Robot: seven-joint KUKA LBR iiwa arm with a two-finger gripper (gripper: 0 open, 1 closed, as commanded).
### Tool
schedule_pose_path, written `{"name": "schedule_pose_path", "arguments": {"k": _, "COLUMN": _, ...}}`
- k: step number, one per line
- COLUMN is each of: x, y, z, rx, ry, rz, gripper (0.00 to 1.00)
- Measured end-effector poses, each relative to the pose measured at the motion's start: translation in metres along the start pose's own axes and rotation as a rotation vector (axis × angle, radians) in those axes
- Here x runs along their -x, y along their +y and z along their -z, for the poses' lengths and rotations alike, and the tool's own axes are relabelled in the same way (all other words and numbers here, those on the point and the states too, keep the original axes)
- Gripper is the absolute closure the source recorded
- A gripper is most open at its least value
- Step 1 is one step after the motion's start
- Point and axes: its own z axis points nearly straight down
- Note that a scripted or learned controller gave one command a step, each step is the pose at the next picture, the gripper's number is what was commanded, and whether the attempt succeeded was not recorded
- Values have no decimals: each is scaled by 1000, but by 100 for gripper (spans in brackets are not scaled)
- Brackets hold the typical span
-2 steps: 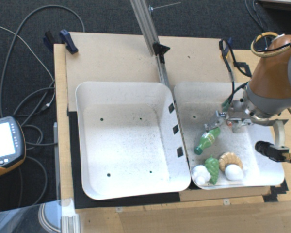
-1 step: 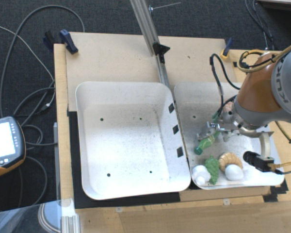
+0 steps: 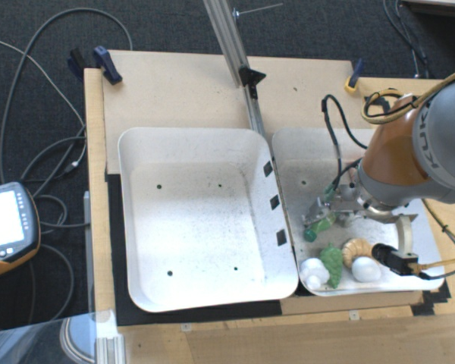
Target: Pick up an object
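My gripper (image 3: pixel 320 217) is low in the right bin (image 3: pixel 296 154), near its left wall, on the grey arm with the orange band (image 3: pixel 390 154). A small green piece (image 3: pixel 312 232) lies right at the gripper's tip, touching or nearly touching it; I cannot see whether it is held. Along the bin's front edge lie a white ball (image 3: pixel 313 268), a leafy green object (image 3: pixel 333 262), a tan rounded object (image 3: pixel 356 247) and a white object (image 3: pixel 366 272).
The left bin (image 3: pixel 136 158) stands beside the right one, its wall close to the gripper's left. A slanted metal pole (image 3: pixel 226 32) rises behind the bins. Cables trail over the back right of the bench.
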Motion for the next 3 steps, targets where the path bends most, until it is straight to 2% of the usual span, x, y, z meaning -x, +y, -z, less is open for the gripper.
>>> {"name": "schedule_pose_path", "arguments": {"k": 1, "x": 0, "y": 1, "z": 13, "rx": 6, "ry": 0, "rz": 0, "gripper": 100}}
{"name": "schedule_pose_path", "arguments": {"k": 2, "x": -10, "y": 1, "z": 61, "rx": 11, "ry": -3, "rz": 3, "gripper": 100}}
{"name": "schedule_pose_path", "arguments": {"k": 3, "x": -1, "y": 7, "z": 117, "rx": 14, "ry": -4, "rz": 2, "gripper": 100}}
